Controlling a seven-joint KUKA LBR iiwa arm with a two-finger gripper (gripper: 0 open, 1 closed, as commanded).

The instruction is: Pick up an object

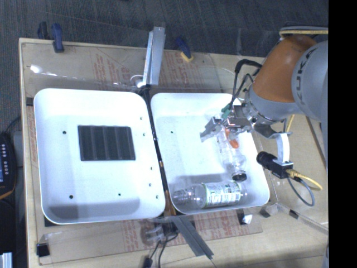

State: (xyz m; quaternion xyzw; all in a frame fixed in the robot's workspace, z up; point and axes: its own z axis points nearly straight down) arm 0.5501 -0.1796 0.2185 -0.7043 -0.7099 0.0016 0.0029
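The surface (33, 66) carries two white bins, and the right bin (167, 127) is the landmark for everything here. The left bin (50, 121) touches it along their shared wall and holds a dark ribbed panel (106, 143) on its floor. The arm (290, 66) reaches in over the right bin's far right corner, orange band uppermost.

Inside the right bin, the larger bottle (209, 195) lies on its side along the near wall, label up, cap toward the left. A smaller clear bottle (231, 152) lies near the right wall, running from the middle of the bin down toward the near wall, its dark cap (239, 176) close to the larger bottle. The gripper (223, 127) sits at the upper end of this smaller bottle, and I cannot tell from this slant whether the jaws are wide, narrow or closed on anything; the clear plastic and the metal parts blur together.

The step in hand looks like the grasp on the smaller bottle. To do it well, the jaws should straddle the bottle across its width, not along it, and come low enough to catch the body below its widest line. Clear plastic is slick and round, so an off-centre pinch would likely squirt it sideways toward the right wall. Lift straight up and slowly.
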